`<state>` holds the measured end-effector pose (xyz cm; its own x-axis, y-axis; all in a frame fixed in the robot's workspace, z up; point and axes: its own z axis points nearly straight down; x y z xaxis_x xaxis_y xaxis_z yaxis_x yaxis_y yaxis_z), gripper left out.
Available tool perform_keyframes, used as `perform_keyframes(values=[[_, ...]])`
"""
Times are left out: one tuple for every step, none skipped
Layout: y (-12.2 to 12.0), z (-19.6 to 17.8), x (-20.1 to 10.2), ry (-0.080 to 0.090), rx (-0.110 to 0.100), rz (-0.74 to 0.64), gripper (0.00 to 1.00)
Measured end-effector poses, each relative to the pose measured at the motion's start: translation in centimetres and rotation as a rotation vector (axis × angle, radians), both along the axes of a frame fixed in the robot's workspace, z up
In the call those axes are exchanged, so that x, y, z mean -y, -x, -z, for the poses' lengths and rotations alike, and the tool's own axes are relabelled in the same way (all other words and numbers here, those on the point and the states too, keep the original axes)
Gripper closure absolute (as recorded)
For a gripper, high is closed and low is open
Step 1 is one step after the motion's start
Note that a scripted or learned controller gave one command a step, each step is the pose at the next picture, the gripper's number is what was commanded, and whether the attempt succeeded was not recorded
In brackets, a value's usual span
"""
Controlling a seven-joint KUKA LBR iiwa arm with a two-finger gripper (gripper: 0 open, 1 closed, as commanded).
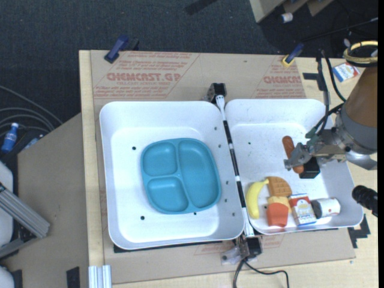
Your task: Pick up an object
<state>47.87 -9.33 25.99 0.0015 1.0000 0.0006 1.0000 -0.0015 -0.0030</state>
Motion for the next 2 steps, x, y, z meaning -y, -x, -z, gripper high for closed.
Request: perform_keyframes(values=[[-0.03,0.09,-6.09,-0.001,0.000,-0.002,1.00],[-0.06,-0.31,-6.98,0.000,0.003,-0.002,1.00]])
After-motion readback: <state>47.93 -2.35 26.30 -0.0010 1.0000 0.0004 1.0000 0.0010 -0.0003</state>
